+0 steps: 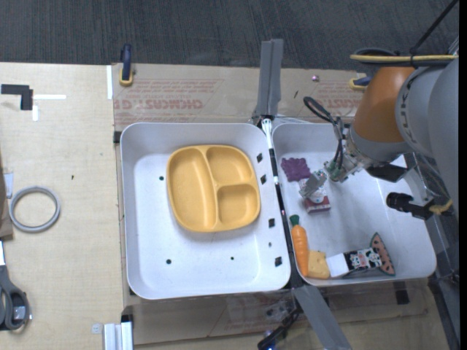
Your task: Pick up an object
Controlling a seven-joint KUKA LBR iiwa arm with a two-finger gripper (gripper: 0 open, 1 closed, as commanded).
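Observation:
The arm reaches in from the right, its orange band [379, 115] above the right bin [408, 268]. My gripper [314, 186] hangs low in that bin's upper left part. Just below it lies a small red and white object [319, 205], touching or nearly touching its tip. A purple piece [294, 168] lies just left of the gripper. A carrot [298, 245] rests along the bin's left wall, with a yellow wedge [317, 264] beside it. A black and white patterned box [363, 260] lies at the bin's front.
The left bin [146, 268] holds a yellow divided plate [214, 188]. On the bench to the left lie a grey ring [33, 208] and scissors [13, 306]. A grey divider bar [268, 79] stands between the bins at the back.

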